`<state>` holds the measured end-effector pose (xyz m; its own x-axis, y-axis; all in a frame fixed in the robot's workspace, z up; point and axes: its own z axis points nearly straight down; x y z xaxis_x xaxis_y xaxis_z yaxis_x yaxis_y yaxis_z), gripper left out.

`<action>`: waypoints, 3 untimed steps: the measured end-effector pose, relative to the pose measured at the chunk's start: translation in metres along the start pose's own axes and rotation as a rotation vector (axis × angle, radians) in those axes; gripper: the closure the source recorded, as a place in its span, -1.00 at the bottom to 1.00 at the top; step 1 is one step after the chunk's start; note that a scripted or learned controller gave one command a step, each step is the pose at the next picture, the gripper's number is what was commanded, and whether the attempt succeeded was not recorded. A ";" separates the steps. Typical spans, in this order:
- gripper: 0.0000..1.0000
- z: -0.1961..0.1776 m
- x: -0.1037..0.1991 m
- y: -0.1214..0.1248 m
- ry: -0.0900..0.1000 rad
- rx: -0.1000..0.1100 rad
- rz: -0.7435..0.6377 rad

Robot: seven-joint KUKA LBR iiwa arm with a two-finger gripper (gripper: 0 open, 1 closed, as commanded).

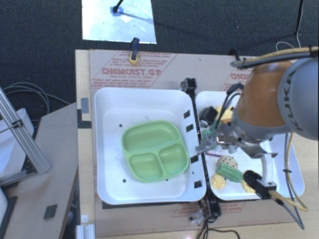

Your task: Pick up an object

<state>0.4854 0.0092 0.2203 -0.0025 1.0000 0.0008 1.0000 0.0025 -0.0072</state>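
A: Green piece (230, 173), where is it from the gripper (208, 139)?

B: Near it, lower in the view and toward the arm's side, lying flat on the floor of the right bin (295, 179). Nothing is touching it from above.

A: Take me through the rest, biggest first.

B: The bench (124, 66) carries a printed board under both bins. The left bin (107, 133) lies away from the gripper on the far side from the arm. The right bin is under and behind the gripper. The arm (269, 101) reaches in over the right bin and covers much of it. The gripper sits low, just beside the wall where the two bins meet.

A: Open or closed?

B: I cannot tell; it is too small and cluttered there. I see nothing held in it.

A: And inside the bins?

B: A green divided plate (154, 151) lies flat in the left bin, just across the wall from the gripper. In the right bin, a speckled disc (226, 161) lies between the gripper and the green piece, touching the green piece. A pale yellow piece (218, 181) lies just beyond the green piece, lower still. On the gripper's upper side lie a black item (208, 114) and another yellow item (227, 115), close together.
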 end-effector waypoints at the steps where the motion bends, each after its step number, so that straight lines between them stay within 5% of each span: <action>1: -1.00 0.038 -0.056 0.001 -0.002 -0.005 0.007; 2: 1.00 0.025 -0.052 0.002 0.000 -0.011 -0.002; 3: -1.00 0.026 -0.052 0.002 0.000 -0.010 0.000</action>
<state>0.4877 -0.0426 0.1946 -0.0028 1.0000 0.0004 1.0000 0.0028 0.0031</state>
